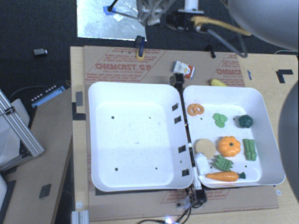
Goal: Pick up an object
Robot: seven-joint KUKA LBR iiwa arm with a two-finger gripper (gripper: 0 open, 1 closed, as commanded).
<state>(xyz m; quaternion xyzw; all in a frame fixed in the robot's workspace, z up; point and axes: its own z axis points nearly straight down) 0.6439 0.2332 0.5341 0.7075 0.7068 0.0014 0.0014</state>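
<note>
Begin at the near edge of the right white plastic bin (268, 125). You will find an orange toy carrot with a green top (224, 176) lying flat beside the near wall, with a leafy green toy vegetable (222, 162) just behind it. Next come a round tan disc (205, 147), a small orange toy pumpkin (229, 146) and a ribbed green toy pod (250, 149).

Select the pumpkin as the pick target. It is probably light, rigid and smooth, so expect some slip. Close across its widest part, from above.

Farther back lie a pale green toy piece (220, 120), a dark green toy floret (245, 121) and an orange pretzel-shaped ring (195, 109).

The left white plastic bin (100, 125) shares the desk (56, 125).

The gripper (150, 13) hangs beyond both bins; you cannot tell its opening.
</note>
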